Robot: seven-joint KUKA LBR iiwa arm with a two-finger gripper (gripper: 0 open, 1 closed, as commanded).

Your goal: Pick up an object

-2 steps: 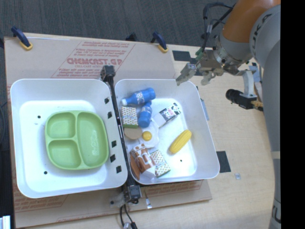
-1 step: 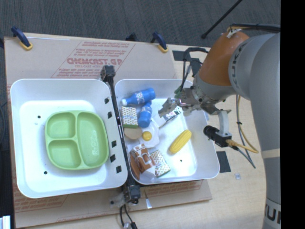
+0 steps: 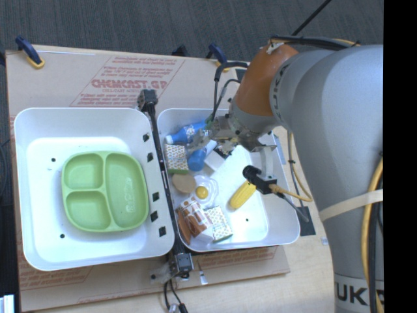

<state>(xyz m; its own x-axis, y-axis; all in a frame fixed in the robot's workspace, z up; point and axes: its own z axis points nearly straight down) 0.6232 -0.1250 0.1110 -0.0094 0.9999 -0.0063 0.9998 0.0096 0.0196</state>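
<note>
The hand (image 3: pixel 218 135) hangs low over the far end of the right bin (image 3: pixel 281 222), right above the blue bottle (image 3: pixel 187 134); whether it's open or closed, I can't tell. The clutter is tightly packed there. Best bet: drop straight down and close across the bottle's narrow width. The corn cob (image 3: pixel 242 194) lies alone mid-bin. The left bin (image 3: pixel 26 175) holds a green tray (image 3: pixel 104 191).

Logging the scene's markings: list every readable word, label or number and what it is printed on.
"CHEMCAST GP", red print on the cardboard sheet behind the bins; the smaller red lines around it are too blurred to read.
"UK", partial white letters on the arm's base, cut off by the frame.
Printing on the snack packets: too small to read.
</note>
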